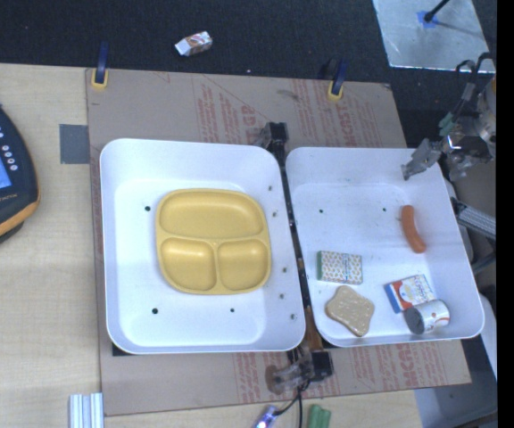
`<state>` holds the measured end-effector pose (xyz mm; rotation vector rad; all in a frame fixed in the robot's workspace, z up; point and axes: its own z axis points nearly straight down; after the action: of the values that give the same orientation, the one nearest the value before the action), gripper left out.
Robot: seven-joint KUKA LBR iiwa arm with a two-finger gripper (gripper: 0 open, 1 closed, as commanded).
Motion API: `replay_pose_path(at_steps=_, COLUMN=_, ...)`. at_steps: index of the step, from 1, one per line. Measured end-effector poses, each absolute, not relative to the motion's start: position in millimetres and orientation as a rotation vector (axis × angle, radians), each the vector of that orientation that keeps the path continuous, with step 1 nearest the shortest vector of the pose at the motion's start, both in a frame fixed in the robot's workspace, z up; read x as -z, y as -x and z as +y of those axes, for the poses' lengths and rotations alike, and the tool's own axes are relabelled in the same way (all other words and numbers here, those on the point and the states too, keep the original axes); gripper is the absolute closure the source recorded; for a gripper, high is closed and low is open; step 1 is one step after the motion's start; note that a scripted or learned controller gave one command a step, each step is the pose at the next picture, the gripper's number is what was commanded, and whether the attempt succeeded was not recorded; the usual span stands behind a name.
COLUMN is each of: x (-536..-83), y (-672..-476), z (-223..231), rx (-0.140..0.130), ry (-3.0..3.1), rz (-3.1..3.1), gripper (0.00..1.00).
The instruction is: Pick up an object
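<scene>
Probably the easiest pick is the sausage (412, 228), lying in the right bin (377, 181) near its far right wall: light, firm, slightly slick, best pinched across its middle. Just beyond that wall, the gripper (426, 157) hovers; its spread I cannot tell.

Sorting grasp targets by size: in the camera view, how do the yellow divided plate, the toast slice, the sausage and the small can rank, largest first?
1. Yellow divided plate, far the largest.
2. Toast slice.
3. Sausage and small can look about alike in area: the sausage is longer and thinner, the can stubbier, so I leave them unranked.
</scene>
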<state>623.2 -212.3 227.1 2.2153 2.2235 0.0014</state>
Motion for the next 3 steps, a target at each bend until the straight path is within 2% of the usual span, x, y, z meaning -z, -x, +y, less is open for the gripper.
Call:
replay_pose_path(at_steps=1, x=-94, y=-616.7, z=-209, rx=0.006, ry=-2.22, rz=2.229, gripper=0.0)
replay_pose_path(at_steps=2, x=-155, y=-657.0, z=-212, rx=0.0, ry=-2.217, rz=2.225, gripper=0.0)
replay_pose_path(at_steps=3, x=-100, y=-609.9, z=-197, rx=0.006, ry=-2.221, rz=2.227, gripper=0.0)
